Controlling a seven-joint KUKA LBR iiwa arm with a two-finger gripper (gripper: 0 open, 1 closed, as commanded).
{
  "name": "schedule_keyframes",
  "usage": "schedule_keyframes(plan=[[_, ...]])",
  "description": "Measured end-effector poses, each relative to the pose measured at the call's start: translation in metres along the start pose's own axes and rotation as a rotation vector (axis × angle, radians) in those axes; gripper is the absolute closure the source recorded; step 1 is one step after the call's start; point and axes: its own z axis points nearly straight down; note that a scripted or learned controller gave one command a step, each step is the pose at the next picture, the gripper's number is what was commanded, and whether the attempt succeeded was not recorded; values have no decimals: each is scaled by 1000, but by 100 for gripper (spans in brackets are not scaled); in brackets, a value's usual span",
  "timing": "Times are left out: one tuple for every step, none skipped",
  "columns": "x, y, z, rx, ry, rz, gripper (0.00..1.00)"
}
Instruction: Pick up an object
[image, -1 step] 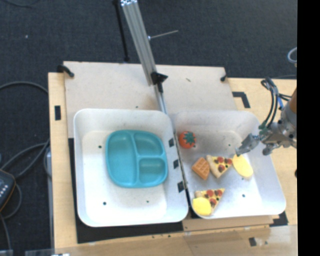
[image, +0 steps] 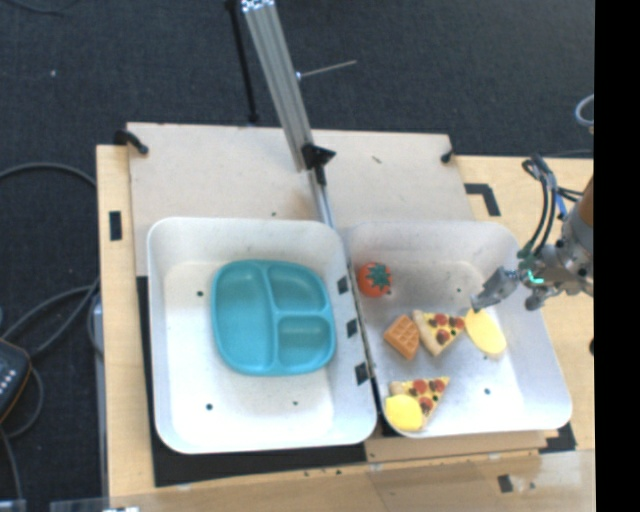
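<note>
The right bin (image: 530, 380) holds several toy foods: a red tomato (image: 374, 279), an orange waffle piece (image: 402, 336), a pizza slice (image: 438, 330), a yellow piece (image: 486, 333), a second pizza slice (image: 427, 391) and a yellow round piece (image: 404, 411). My gripper (image: 512, 297) hangs over the right side of this bin, just above and to the right of the yellow piece. Its fingers are spread open with nothing between them. One grey finger (image: 492, 291) points down-left toward the yellow piece.
The left bin (image: 180, 400) carries a teal divided plate (image: 273, 316). A metal post (image: 285, 90) slants up from the gap between the bins. Cables (image: 545, 200) trail by the wrist at the right edge.
</note>
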Motion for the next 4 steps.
schedule_keyframes(plan=[[4,8,49,5,0,2,0],[9,0,97,6,1,2,0],[6,-3,160,8,1,2,0],[5,0,145,-2,-1,7,100]])
